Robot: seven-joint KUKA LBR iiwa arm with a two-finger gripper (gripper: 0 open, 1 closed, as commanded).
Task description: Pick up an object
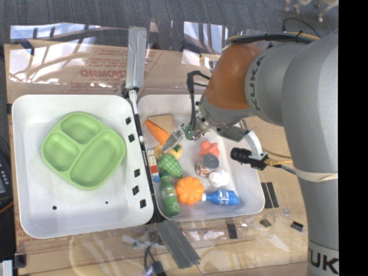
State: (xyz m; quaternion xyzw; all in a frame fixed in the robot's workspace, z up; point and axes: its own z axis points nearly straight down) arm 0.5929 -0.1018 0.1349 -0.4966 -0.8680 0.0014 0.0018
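Camera view. Gripper (179,135) low over the right bin (250,184), its fingers (172,141) slightly spread with nothing visibly between them, tips near a toy carrot (157,131) and a yellow item (175,152). Below these lie a green toy vegetable (170,165), an orange pumpkin-like toy (190,190) and a blue-capped bottle (223,198). The left bin (29,200) holds a green divided plate (84,149). A clean pick probably calls for straddling one toy squarely, clear of its close neighbours, before closing and lifting.
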